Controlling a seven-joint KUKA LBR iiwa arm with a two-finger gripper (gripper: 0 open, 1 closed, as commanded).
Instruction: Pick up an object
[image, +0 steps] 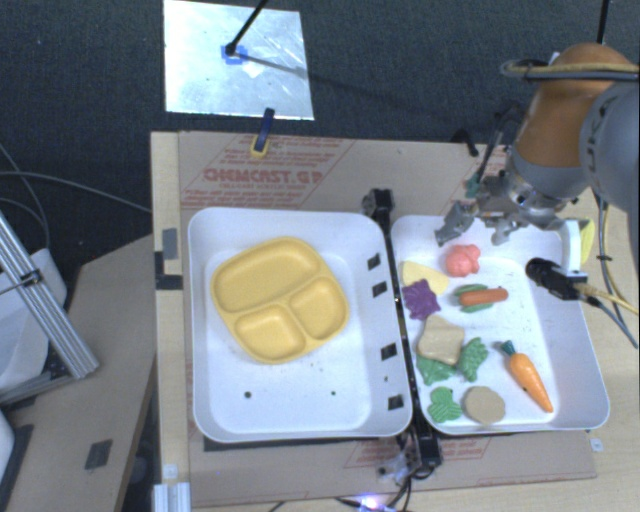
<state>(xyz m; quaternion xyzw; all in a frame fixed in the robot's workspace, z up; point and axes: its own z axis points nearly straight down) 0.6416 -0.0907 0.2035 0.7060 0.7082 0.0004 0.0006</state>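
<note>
toy food (470, 340) fills right bin (590, 385); yellow tray (278, 298) in left bin (215, 405); tool (476, 226) fingers spread, gripping nothing.

Legible text: red lettering "CHEMCAST G9" (last characters uncertain) printed on the brown board (300, 170) beneath the bins, at 12 o'clock from the left bin (200, 330). Fainter repeats along its lower edge are unreadable.
</note>
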